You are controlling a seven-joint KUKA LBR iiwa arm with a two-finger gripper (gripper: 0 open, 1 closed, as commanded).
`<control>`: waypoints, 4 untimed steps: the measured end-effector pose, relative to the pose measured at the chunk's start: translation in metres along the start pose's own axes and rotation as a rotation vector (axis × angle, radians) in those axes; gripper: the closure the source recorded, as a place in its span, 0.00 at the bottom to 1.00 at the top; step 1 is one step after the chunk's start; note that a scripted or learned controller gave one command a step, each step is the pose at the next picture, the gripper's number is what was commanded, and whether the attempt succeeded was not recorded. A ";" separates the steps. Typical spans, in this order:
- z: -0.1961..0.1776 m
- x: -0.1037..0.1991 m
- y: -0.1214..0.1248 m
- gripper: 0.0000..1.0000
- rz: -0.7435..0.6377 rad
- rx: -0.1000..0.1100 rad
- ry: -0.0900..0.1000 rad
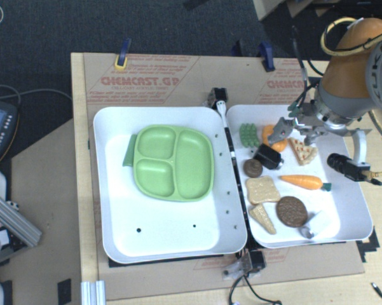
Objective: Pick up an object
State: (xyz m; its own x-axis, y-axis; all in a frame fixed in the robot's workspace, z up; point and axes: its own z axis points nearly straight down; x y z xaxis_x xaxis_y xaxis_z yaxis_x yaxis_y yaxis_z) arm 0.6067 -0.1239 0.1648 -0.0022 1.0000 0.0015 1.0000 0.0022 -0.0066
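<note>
In the camera view, two white bins are seen side by side on the bench. The left bin (114, 227), at the centre of the frame, bears a green divided plate (173, 162). The right bin (349, 218), at the right of the frame, holds the toy food: a green ridged piece (248, 134) at its upper left, an orange piece (269, 134) just beside that, a small brown round piece (253, 168), a slice of bread (262, 189), a wedge-shaped cracker (262, 218), a dark round cookie (292, 211), a carrot (300, 182) and a triangular waffle-like piece (303, 150).

The arm is seen entering from the upper right, and the gripper (268, 155) is held low over the upper left part of the right bin, between the orange piece and the small brown round piece. Whether it is spread or closed cannot be told, since its dark tip is seen as one block, and nothing is seen held in it.

The step in hand is judged to be the descent onto one object. One target should be settled on, since several pieces lie close together here. The tip should be centred over that piece and lowered straight, so that neighbours are not nudged. A grasp should be counted only once the piece is seen lifted clear of the bin floor.
</note>
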 end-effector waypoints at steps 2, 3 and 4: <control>0.071 0.012 0.005 0.00 0.000 -0.018 0.007; 0.054 0.009 0.009 1.00 0.000 -0.038 -0.002; 0.011 0.009 0.012 1.00 0.001 -0.012 -0.004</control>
State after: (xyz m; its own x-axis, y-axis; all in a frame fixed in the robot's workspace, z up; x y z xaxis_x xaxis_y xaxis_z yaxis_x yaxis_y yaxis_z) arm 0.6189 -0.1153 0.1542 -0.0013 1.0000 -0.0021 1.0000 0.0013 0.0054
